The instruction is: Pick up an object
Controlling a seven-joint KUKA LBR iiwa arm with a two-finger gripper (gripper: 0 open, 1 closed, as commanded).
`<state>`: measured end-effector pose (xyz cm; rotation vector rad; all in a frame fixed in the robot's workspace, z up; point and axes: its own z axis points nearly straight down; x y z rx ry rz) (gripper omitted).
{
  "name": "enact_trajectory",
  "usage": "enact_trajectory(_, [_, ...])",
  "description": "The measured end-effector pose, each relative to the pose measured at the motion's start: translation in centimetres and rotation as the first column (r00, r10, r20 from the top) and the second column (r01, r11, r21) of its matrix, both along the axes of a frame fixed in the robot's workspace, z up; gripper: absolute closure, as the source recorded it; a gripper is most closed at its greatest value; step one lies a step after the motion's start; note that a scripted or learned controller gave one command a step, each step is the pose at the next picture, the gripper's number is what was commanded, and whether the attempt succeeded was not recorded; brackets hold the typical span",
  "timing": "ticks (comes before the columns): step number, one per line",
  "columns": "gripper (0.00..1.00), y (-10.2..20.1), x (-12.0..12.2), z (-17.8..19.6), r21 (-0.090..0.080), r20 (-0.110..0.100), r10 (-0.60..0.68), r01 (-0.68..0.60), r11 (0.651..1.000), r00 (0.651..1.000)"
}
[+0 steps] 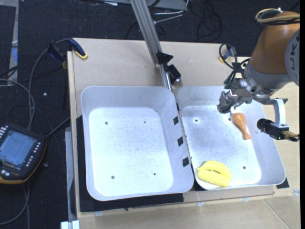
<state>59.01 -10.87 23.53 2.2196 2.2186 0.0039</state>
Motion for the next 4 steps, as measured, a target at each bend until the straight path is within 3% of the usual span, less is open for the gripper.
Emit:
enact_trajectory(1, [1.0,0.0,0.1,4.4,0.0,0.0,0.001,-0.001,1.0,1.0])
enact_trajectory(3, [1.0,10.4,1.5,4.4,0.002,-0.004,0.006,-0.006,1.0,1.0])
enact_trajectory(4, [1.0,15.6,2.6,2.2,0.001,-0.006,0.005,-0.005,1.0,1.0])
